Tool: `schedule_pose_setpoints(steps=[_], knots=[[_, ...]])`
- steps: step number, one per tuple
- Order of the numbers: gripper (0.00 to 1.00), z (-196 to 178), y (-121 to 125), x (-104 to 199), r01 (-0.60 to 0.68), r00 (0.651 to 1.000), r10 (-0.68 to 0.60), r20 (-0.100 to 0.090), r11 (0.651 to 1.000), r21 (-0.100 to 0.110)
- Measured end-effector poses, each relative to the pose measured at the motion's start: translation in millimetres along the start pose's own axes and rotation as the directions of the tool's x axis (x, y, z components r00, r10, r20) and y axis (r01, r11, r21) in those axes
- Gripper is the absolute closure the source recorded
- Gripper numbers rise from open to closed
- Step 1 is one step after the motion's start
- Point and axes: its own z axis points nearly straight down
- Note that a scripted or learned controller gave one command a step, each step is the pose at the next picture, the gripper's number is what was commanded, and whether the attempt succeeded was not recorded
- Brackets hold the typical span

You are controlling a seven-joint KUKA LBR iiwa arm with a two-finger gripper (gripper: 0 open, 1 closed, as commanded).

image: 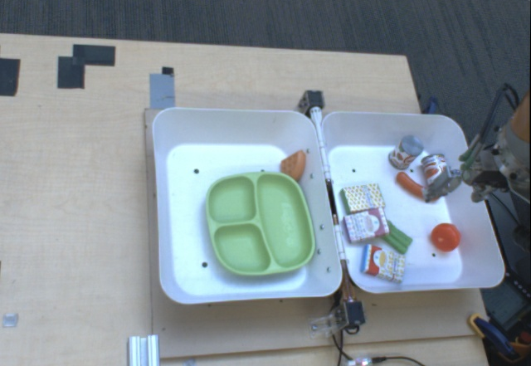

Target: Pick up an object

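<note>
Hand (437,187) low over right bin (477,273), beside orange carrot (408,183).

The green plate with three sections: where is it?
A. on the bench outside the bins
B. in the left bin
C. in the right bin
B: the green plate lies in the left bin, with an orange piece just past its upper right edge.
</note>
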Motion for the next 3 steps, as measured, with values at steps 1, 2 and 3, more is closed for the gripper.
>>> schedule_pose_setpoints(steps=[1,2,3], knots=[[0.00,100,-21,54,-0.001,1.000,0.001,-0.001,1.000,0.002],[1.00,89,-20,54,0.000,1.000,0.000,0.000,1.000,-0.004],[0.00,89,-20,54,0.000,1.000,0.000,0.000,1.000,-0.003]])
